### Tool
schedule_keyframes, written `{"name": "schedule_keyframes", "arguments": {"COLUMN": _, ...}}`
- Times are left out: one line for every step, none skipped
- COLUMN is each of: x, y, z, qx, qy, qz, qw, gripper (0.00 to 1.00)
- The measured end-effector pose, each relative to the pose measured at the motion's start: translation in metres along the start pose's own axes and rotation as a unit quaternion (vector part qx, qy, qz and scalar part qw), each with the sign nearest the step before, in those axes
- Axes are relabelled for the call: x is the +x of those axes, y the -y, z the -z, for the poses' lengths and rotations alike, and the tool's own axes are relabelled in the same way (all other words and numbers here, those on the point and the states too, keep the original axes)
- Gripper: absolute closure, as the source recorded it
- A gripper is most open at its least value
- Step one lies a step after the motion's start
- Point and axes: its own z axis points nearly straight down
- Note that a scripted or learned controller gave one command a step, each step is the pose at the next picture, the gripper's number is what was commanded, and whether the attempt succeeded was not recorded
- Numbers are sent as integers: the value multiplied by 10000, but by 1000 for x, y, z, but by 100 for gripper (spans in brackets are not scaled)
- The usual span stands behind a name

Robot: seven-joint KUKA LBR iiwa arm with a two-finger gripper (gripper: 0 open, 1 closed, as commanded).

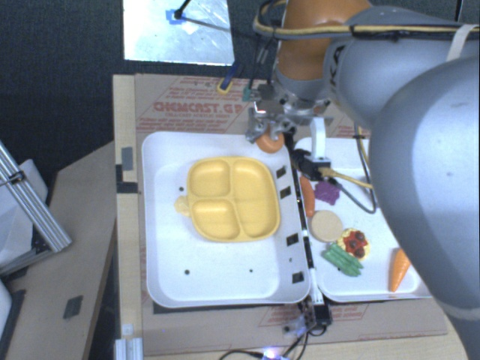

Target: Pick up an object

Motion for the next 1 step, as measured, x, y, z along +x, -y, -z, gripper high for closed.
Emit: {"name": "schedule_keyframes", "arguments": {"x": -10, "y": 12, "z": -9, "qx": 21, "qy": 12, "qz": -33, "qw": 10000, "gripper": 100}}
